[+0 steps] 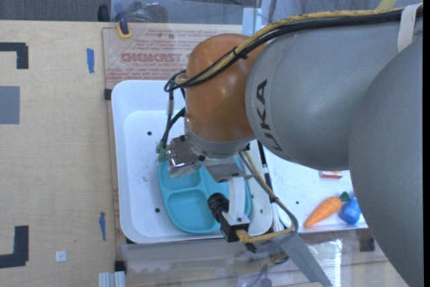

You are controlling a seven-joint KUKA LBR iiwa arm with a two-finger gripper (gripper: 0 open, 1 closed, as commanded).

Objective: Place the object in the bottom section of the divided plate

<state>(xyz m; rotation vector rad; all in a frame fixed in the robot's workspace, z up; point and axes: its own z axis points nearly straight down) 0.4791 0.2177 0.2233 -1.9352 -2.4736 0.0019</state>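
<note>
Poised over the upper end of the divided plate (190, 206), the gripper (177, 158) is largely covered from above by the arm's orange band (215, 87), and whether it is spread or pressed together cannot be told. Nothing held by it can be made out. The turquoise plate is set in the left white bin (134, 144), close to that bin's near rim. Its upper part is hidden under the wrist, while one compartment nearer the camera is seen with its bare floor showing. A toy carrot (322, 210), orange with a green top, is seen well to the right of the plate, lying in the right bin (302, 178). Whether it is the object meant by the task cannot be told. A small blue object (350, 212) is found touching the carrot's green end, on the side away from the plate. Beyond the plate, past the far rim of the left bin, a wooden board (151, 50) printed in red is laid flat. A strip of blue tape (91, 60) is stuck to the bench (54, 144) far to the plate's upper left.
</note>
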